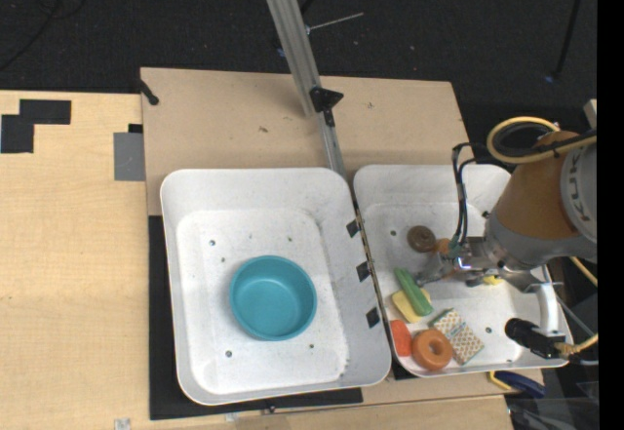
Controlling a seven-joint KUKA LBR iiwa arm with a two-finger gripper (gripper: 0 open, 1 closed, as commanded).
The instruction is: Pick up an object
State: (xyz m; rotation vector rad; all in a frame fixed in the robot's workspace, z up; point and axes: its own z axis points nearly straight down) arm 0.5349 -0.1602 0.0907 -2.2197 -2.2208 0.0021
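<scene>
My gripper (450, 264) reaches down into the right bin (390, 194), near its middle. A small brown disc (421, 239) lies just left of it. A green stick (413, 292) lies on a yellow block (403, 307) a little below and left of the gripper. Near the bin's front edge sit an orange ring (431, 349), a red block (400, 336) and a patterned square pad (457, 335). The arm's orange band (531, 204) hangs above the right side of that bin.
A teal bowl (273, 296) stands in the left bin (195, 204). A slanted metal rail (292, 28) rises behind the bins. A divider with black clips (359, 248) runs between the two bins.
</scene>
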